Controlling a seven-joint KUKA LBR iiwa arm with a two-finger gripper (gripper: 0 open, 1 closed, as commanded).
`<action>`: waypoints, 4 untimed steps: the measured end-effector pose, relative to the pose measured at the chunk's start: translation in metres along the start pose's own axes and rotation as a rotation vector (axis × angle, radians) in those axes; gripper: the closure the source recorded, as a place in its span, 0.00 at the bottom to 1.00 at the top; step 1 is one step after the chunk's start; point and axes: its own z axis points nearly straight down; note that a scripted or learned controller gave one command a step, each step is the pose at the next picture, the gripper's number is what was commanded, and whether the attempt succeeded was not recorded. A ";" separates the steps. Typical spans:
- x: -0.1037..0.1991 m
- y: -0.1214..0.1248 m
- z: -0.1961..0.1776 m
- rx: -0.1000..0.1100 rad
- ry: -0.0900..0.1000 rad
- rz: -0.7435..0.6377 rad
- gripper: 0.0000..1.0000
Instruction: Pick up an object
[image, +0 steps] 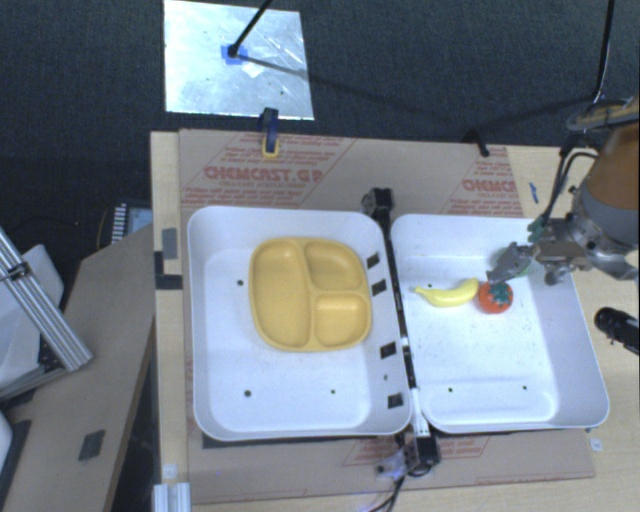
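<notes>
A yellow banana lies in the right white bin, toward its back. Its right end touches a small red-orange tomato-like fruit with a green top. My gripper reaches in from the right and hangs just behind and above the red fruit, close to it. Nothing shows as lifted; both fruits rest on the bin floor.
The left white bin holds a yellow divided plate at its middle. A black divider with clips runs between the two bins. The front half of the right bin is bare floor.
</notes>
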 end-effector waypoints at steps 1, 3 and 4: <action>0.000 0.002 -0.006 -0.012 -0.002 -0.003 0.00; -0.008 0.014 0.099 -0.010 -0.001 0.000 0.00; -0.005 0.014 0.140 -0.010 -0.001 0.001 0.00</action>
